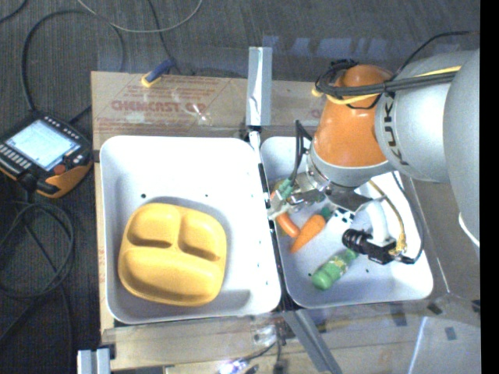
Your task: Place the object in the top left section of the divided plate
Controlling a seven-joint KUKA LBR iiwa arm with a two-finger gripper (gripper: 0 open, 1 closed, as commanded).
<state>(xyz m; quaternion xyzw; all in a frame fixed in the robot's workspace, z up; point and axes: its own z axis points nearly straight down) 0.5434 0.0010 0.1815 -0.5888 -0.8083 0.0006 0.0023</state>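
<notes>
Carrots (306, 232) lie in the right bin (405, 287), one just below the jaws (282, 201) and angled toward them, a smaller orange piece beside it; whether the jaws are spread or pinching anything, I cannot tell, since the wrist hides them. A green bottle-like item (331, 271) rests further down from the jaws. Across the bin wall, well apart from the jaws, sits the yellow divided plate (173, 252), probably placed there as the drop target, its top left section (154, 228) bare.

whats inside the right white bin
In the shallow right white bin: an orange toy carrot and a green toy vegetable. The grey arm covers the bin's upper part.
</notes>
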